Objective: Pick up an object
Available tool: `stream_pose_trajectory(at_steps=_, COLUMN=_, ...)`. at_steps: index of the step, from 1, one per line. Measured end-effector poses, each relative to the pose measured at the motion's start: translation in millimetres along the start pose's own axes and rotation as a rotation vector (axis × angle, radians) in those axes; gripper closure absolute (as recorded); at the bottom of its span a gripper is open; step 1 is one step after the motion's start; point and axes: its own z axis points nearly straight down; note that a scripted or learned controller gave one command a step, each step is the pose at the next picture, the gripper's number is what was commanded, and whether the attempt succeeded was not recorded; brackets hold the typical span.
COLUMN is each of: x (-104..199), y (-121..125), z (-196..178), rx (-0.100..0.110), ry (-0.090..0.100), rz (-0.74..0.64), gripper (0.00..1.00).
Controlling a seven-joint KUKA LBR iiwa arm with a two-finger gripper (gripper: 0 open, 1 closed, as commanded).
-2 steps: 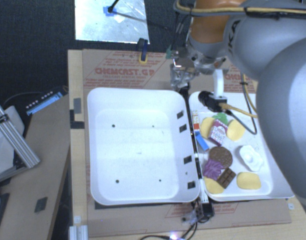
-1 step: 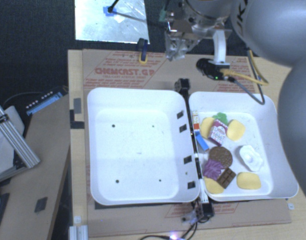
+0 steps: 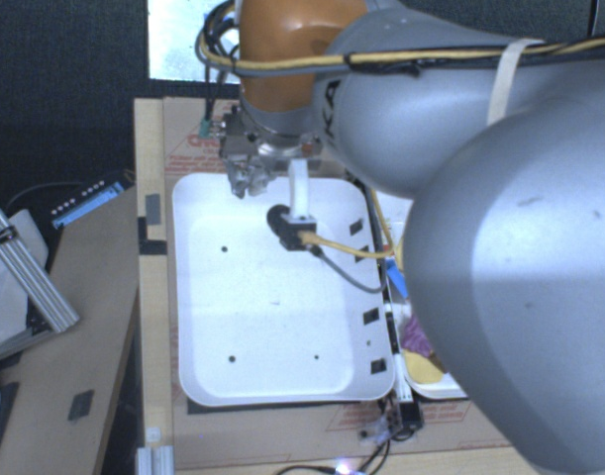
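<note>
The left bin (image 3: pixel 213 364) sits on the tabletop (image 3: pixel 94 295), with the right bin (image 3: pixel 436 389) just beside it on its right. The pincer (image 3: pixel 245 181) hangs over the left bin's far edge. The arm (image 3: pixel 500 216) covers most of the right bin, where a few small items (image 3: pixel 419 339) lie in the near left corner

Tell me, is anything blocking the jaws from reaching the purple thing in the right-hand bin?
Yes. The jaws hang over the far end of the left bin, while the purple thing lies in the right bin. The bins' adjoining walls run between them, and the robot's own arm overhangs most of that bin.
</note>
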Motion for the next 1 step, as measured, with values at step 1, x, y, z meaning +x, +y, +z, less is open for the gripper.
stream_pose_trajectory(at_steps=1, x=-1.7, y=-30.4, z=-187.0, rx=-0.026, ry=0.005, rz=0.007, gripper=1.00)
